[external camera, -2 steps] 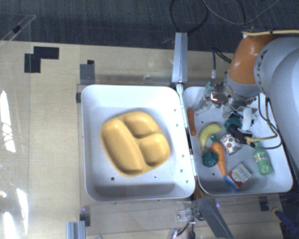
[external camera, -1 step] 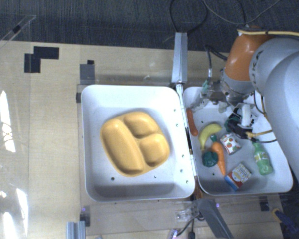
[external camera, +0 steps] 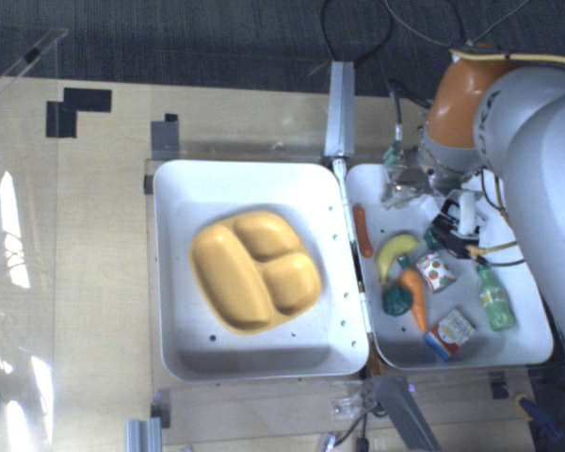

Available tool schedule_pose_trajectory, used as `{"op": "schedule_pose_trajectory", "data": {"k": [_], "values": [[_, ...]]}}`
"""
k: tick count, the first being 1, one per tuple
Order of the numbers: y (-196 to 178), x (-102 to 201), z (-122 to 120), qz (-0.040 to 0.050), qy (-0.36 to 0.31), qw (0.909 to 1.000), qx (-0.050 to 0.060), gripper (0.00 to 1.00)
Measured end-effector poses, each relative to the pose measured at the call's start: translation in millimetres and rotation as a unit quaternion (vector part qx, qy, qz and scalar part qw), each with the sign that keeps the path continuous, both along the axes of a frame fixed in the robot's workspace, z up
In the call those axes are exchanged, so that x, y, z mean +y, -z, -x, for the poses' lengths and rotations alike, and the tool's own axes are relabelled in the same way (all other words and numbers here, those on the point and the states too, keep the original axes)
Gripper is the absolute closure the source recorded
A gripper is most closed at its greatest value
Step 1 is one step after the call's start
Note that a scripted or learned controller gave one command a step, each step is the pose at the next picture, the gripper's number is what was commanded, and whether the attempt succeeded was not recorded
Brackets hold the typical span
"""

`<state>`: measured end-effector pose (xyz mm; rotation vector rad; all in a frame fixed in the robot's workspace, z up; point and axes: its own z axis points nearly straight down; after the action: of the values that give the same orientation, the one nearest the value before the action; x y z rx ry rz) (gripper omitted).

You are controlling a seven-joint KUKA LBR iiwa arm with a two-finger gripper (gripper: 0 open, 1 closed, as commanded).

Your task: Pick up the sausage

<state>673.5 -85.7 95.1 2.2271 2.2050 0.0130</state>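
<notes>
The sausage [external camera: 361,231] lies along the right bin's [external camera: 537,347] left wall, a banana [external camera: 395,252] just right of it, the gripper [external camera: 402,185] hovering beyond at the far end, grip state unclear.

Sausage [external camera: 361,231] in right bin [external camera: 537,342] — left of banana [external camera: 395,252].

Left shallow white bin [external camera: 169,252] holds a yellow three-compartment plastic tray [external camera: 254,269], roughly centred. Right shallow white bin [external camera: 527,342] touches it edge to edge. Inside the right bin: yellow banana [external camera: 396,251] near the shared edge, orange carrot [external camera: 414,298] with dark green top [external camera: 396,300] just below the banana, green plastic bottle [external camera: 494,299] well right of the banana, small red-and-white carton [external camera: 455,329] right of the carrot's tip.
</notes>
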Motion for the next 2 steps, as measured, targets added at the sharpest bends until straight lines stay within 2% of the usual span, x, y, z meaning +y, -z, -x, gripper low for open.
{"op": "schedule_pose_trajectory", "data": {"k": [2], "values": [[-16.3, -0.2, -2.9, 0.0004, -0.002, 1.0, -0.002, 1.0]]}}
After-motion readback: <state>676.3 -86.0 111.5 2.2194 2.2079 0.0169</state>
